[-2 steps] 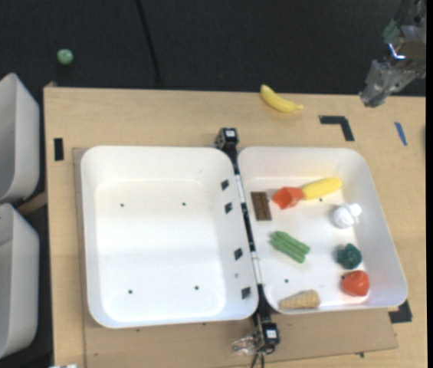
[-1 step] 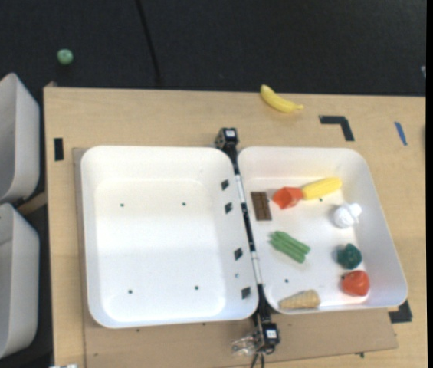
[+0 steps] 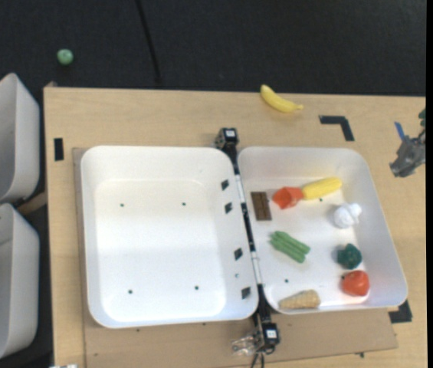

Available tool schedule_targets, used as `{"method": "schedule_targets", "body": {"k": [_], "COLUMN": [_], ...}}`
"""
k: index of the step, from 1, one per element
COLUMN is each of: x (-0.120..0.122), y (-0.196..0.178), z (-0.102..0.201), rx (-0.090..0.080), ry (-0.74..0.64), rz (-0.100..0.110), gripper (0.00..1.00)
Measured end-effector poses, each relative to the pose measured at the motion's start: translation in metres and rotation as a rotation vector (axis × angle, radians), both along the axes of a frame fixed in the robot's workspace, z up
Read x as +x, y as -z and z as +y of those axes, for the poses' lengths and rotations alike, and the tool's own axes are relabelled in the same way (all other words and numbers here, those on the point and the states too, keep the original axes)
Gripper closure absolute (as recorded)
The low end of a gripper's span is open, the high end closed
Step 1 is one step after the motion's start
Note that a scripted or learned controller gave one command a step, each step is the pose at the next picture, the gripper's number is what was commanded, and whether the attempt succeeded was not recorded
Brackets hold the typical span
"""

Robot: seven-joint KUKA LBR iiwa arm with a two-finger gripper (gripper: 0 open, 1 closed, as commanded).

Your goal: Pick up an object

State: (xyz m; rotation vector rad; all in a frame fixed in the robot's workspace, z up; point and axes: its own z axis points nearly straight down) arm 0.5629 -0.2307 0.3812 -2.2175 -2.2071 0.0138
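Plastic-looking toy food in right bin (image 3: 369,176) — probably light, rigid, slick. Green bean pod (image 3: 289,246) well left of and below gripper (image 3: 408,158), lying flat; best pinched across narrow middle. Gripper at right edge, outside bin — grip state unreadable.

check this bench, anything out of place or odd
Yes: a yellow banana lies on the bare bench behind the right bin, outside both bins, while the other items sit inside that bin. A small green ball also rests off the bench on the dark floor.
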Motion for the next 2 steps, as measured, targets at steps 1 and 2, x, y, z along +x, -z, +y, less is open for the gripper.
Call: {"method": "schedule_targets", "body": {"k": [1,2], "x": [-0.076,-0.071], "y": [0.065,0.08], "z": [0.001,0.028], "rx": [-0.002,-0.005], "ry": [-0.001,-0.008], "rz": [-0.009,-0.019], "gripper": [1.0,1.0]}}
